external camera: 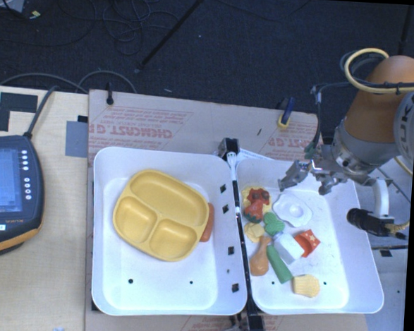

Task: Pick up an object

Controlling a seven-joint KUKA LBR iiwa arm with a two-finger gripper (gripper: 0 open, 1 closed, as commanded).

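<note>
The right bin (357, 292) holds a pile of toy food: a red and yellow piece (256, 198), a white fried egg (293, 210), a light green piece (273, 225), a red wedge (307, 240), a white block (289, 248), a dark green stick (279, 265), an orange drumstick (259, 260) and a yellow cracker (306, 285). My gripper (309, 181) hangs over the bin's far edge, just above and behind the egg. Its fingers stand open with nothing between them.
A yellow compartment plate (160, 214) lies in the left bin (113, 289), with an orange sausage (208, 223) against its right side. A black divider (235, 220) runs between the bins. A teach pendant (6, 190) lies at the far left.
</note>
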